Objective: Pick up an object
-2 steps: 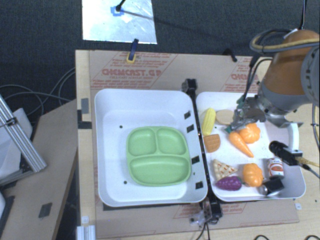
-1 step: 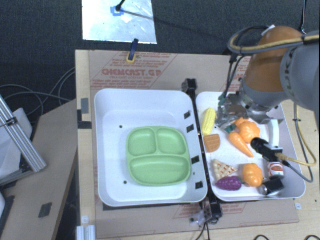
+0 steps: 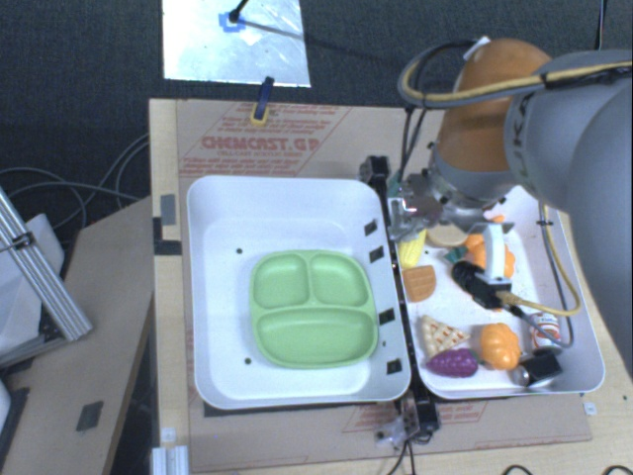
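Left to right on my desk: a green divided plate (image 3: 315, 308) lies in the left bin (image 3: 223, 265); the right bin (image 3: 584, 359) holds light plastic toy food, a purple piece (image 3: 454, 363) and an orange one (image 3: 499, 344) nearest, probably slippery, best pinched across their middles. Whether the end effector (image 3: 420, 221) is spread, I cannot tell.

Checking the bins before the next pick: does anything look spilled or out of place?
Nothing stands out. The green divided plate lies flat in the left bin; the toy foods sit loosely inside the right bin, none over its rim.
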